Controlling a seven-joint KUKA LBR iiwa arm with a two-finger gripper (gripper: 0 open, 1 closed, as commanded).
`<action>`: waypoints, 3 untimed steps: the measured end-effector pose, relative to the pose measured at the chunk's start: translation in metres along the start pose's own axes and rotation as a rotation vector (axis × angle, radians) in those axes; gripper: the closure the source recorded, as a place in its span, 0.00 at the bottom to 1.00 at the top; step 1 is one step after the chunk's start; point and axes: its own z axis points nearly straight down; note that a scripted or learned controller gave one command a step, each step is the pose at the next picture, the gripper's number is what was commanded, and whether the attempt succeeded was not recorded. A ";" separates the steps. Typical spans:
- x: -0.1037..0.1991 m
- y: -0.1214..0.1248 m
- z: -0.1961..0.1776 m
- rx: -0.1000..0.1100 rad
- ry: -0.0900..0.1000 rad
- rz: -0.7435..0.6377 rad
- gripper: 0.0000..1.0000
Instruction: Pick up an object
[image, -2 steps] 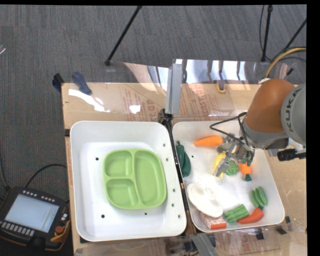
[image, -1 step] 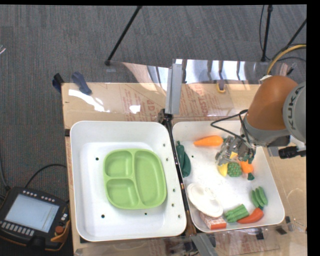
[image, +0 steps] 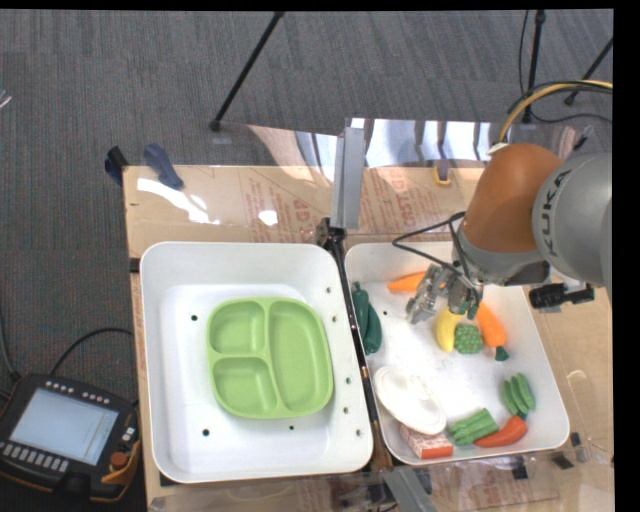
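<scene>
My gripper (image: 441, 303) hangs low over the back of the right bin (image: 555, 385), its fingers spread open with nothing between them. Just below the fingertips lies a yellow toy fruit (image: 445, 329), touching a green broccoli piece (image: 468, 339). An orange carrot (image: 490, 324) lies to their right. A smaller orange piece (image: 405, 283) rests just left of the gripper. A dark green cucumber (image: 369, 321) leans on the bin's left wall.
The right bin's front holds a white flat object (image: 408, 398), a pink block (image: 426, 446), green pods (image: 518, 393) and a red pepper (image: 502, 432). A green divided plate (image: 270, 357) sits in the left bin (image: 170, 300). A pendant (image: 65, 430) lies front left.
</scene>
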 end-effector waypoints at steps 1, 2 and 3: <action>0.000 0.000 -0.001 0.001 -0.002 -0.001 0.00; -0.002 0.001 -0.012 -0.001 -0.006 -0.003 1.00; 0.083 -0.013 0.001 0.002 0.005 -0.074 1.00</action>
